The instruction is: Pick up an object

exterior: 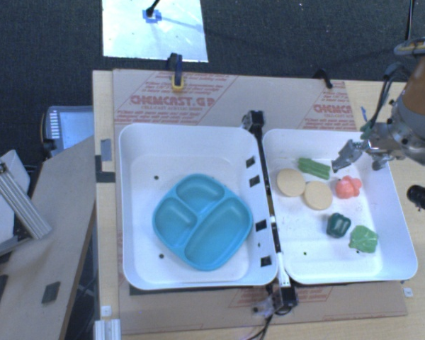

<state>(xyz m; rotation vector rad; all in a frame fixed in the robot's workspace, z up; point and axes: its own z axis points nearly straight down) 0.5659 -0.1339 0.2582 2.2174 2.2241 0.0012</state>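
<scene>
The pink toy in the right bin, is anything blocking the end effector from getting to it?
Nothing visible does. The end effector sits just above the pink toy, with bare bin floor between them; the green pepper slice lies off to the side.

Counting 2 shallow white bins side by side on the bench: the left bin (138, 190) and the right bin (393, 211)

Holding 1 blue divided plate (202, 222) in the left bin, with 3 compartments

Lying in the right bin, 6 small items:
- 2 tan round discs, one (291, 183) just beside the other (317, 195)
- 1 light green long piece (314, 167)
- 1 pink-orange piece (348, 187)
- 1 dark green piece (338, 225)
- 1 bright green lumpy piece (364, 239)

Making 3 green items, 2 tan, 1 pink-orange

Reaching in from the right, 1 arm with 1 gripper (360, 152)
</scene>
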